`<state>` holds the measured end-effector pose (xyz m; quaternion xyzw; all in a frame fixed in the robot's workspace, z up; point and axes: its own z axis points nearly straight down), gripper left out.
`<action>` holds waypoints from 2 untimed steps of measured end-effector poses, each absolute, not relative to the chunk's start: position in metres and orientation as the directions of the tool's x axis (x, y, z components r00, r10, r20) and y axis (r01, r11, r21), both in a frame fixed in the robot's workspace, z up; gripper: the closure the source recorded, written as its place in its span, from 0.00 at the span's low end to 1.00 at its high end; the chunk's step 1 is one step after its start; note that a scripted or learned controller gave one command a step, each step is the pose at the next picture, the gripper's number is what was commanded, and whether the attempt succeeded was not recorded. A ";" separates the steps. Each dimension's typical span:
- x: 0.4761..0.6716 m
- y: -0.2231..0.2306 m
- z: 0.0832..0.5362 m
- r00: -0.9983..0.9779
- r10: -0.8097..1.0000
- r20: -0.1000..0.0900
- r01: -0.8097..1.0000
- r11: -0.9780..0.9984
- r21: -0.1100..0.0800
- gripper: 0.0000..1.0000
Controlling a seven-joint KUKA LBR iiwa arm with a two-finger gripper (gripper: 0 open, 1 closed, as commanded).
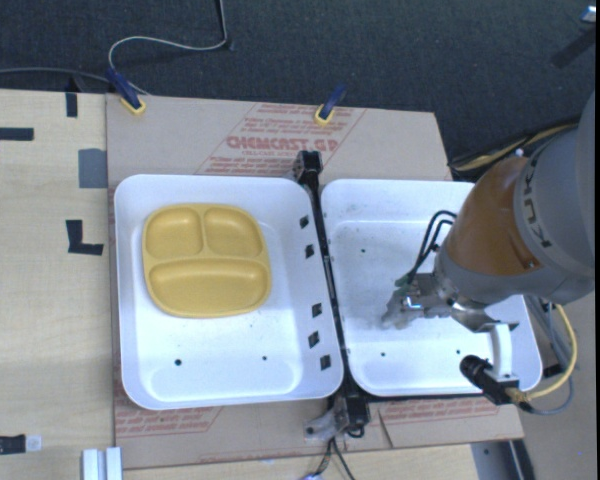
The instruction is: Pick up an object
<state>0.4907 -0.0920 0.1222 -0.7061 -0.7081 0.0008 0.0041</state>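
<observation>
Even, fairly bright overhead light fills the frame. The white bins in the centre glare slightly, nearly washed out. Shadows are soft and short. The picture is low-resolution and mildly blurred throughout, with the dark upper area grainy.

Slanted overhead view of both bins

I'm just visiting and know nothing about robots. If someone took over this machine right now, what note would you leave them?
Gripper: down inside the right white bin, near its floor; nothing visibly between its fingers, open or shut unclear.
Things: yellow plastic divided plate lies flat in the left white bin, upper half, untouched.
Done: nothing picked up yet.
Left: grasp an object; the plate in the other bin looks like the likely candidate.
</observation>
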 end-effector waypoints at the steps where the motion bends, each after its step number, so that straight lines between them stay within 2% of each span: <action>1: 0.491 -0.091 0.131 -0.004 1.000 0.006 1.000 0.004 -0.008 1.00; 2: 0.491 -0.090 0.140 -0.005 1.000 0.008 1.000 0.005 -0.009 1.00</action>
